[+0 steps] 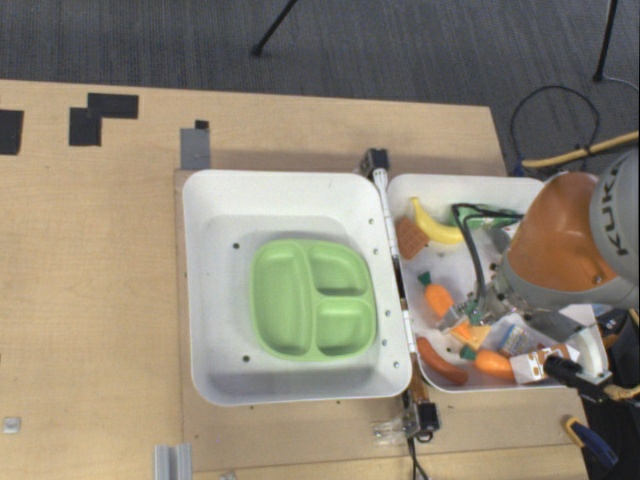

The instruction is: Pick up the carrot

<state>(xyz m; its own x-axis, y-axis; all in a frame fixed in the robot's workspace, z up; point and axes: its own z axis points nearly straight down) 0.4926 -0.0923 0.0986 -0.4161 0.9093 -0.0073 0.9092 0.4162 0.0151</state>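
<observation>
A: Where the arm (570, 243) reaches in from the right, what sits under it?

B: The right bin (500, 383), crowded with toy food. The tool (478, 310) hangs low over the middle of that bin, just under the grey wrist and the orange band.

A: Is the tool open, and does it have anything?

B: I cannot tell. The wrist hides most of it, and the tips are lost among the small coloured pieces below.

A: And the carrot?

B: A small orange carrot (437, 300) with a green top lies in the right bin, just left of the tool and close to it. Whether they touch I cannot tell.

A: Anything else orange nearby?

B: Yes, another orange piece (492, 363) lies near the bin's front edge, below the tool, and a reddish sausage shape (440, 360) lies to its left along the front wall.

A: What is at the back of that bin?

B: A yellow banana (432, 226) lies near the back left corner, with a brown piece (410, 238) beside it against the left wall. A dark green wire-like loop (482, 211) lies to the banana's right.

A: And the other bin?

B: The left bin (215, 268) holds a light green divided plate (280, 298), lying flat near its middle, well apart from the carrot. Both bins stand side by side on the wooden counter (90, 288).
</observation>
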